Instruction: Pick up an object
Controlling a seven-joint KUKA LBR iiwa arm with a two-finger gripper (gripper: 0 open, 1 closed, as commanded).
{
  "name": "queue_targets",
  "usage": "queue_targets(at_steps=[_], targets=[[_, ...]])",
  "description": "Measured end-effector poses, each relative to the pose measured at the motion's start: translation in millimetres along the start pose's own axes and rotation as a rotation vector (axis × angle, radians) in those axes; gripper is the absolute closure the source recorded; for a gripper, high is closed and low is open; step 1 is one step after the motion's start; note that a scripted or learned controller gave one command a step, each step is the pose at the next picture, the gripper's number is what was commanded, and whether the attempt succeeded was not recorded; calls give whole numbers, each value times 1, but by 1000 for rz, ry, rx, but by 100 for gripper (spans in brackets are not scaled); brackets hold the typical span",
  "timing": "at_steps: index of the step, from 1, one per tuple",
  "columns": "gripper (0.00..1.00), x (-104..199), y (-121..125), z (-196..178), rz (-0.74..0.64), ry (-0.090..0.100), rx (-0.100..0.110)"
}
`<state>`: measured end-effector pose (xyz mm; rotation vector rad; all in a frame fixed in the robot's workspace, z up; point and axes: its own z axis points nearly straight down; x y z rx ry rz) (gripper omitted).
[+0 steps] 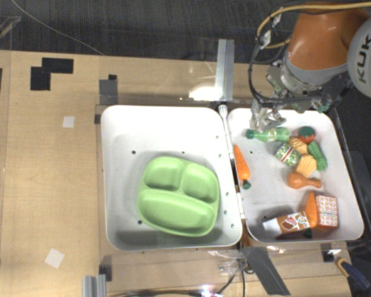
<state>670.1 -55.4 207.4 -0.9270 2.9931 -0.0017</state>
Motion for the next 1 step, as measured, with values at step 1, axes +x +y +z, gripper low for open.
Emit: queue_targets(at_steps=[1], targets=[[100,-5,1,-16,-2,-14,6]])
